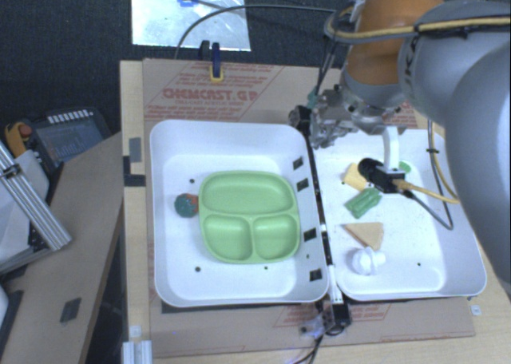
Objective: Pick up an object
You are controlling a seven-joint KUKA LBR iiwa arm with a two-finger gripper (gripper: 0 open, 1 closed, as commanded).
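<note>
Status: pick not done, nothing is visibly in the gripper (321,132). It sits at the back end of the divider between the 2 bins, over the far left corner of the right bin (423,252). Whether it's spread or closed isn't readable from this angle, the wrist blocks it. Candidates all lie flat on the bin floors: 4 loose items in the right bin, namely a yellow piece (349,175) nearest the gripper, a green block (363,203) just in front of it, a tan wedge (366,234), and a white piece (365,260) at the front. The left bin (177,155) has a green divided plate (246,216) with a small ball (186,205) touching its left rim. My read: early stage. Left to do: line up over 1 item, descend, close, lift. The yellow piece looks like the shortest move.
</note>
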